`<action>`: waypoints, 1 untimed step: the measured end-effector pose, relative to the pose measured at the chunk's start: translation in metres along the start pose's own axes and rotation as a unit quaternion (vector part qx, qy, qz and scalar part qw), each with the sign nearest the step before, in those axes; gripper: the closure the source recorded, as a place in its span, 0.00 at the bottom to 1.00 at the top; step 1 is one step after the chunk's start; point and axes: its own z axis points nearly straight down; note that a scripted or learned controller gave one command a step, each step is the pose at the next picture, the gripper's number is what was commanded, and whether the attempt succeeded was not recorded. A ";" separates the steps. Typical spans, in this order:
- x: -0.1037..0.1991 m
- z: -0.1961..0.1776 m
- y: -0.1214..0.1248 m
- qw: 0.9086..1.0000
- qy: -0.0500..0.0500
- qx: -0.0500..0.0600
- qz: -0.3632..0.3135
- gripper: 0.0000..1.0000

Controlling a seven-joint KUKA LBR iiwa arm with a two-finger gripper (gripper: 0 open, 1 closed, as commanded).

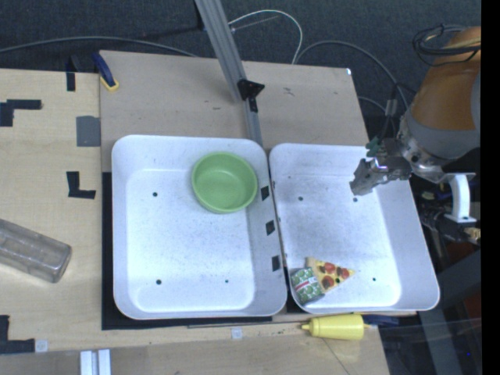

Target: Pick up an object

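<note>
No readable labels; your gripper (366,180), grip state unclear, hangs over the right bin (391,233), well apart from its pizza slice (331,273).

a single camera is fixed above the bench (312,100), looking down at a slant and far enough off to take in both white bins, the left bin (133,287) and the right bin (391,233). the bench's far edge lies toward the top of the view, and the arm (445,100) comes in at the right edge.

The bowl (224,182) sits in the left bin (133,233), toward its far right corner. In the right bin (398,241), the pizza slice (332,273) and packet (306,284) lie touching at the near left corner. The gripper (366,180) hangs over that bin's far right part.
</note>
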 end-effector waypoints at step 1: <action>0.057 -0.002 0.014 1.000 0.000 0.000 0.000 1.00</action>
